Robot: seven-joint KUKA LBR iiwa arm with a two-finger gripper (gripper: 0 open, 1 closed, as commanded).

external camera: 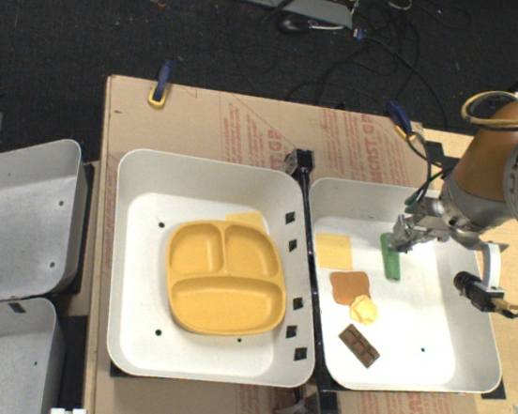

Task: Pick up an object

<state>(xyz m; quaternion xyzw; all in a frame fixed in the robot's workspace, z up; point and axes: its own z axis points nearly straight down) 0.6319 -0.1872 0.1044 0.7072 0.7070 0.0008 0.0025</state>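
Note:
My gripper (402, 239) hangs low over the right bin (465, 366), directly above the upper end of a green stick-shaped object (391, 261). Whether it touches the stick I cannot tell. Left of it lies a pale yellow square slice (334, 251). Below that sit a brown toast-like piece (350, 285), a small yellow lump (364, 310) and a dark brown chocolate bar (358, 345).
The left bin (130, 326) holds a yellow divided tray (227, 278) with a pale yellow slice (247, 219) peeking out behind it. A black divider (305, 255) separates the bins. The right half of the right bin is bare white floor.

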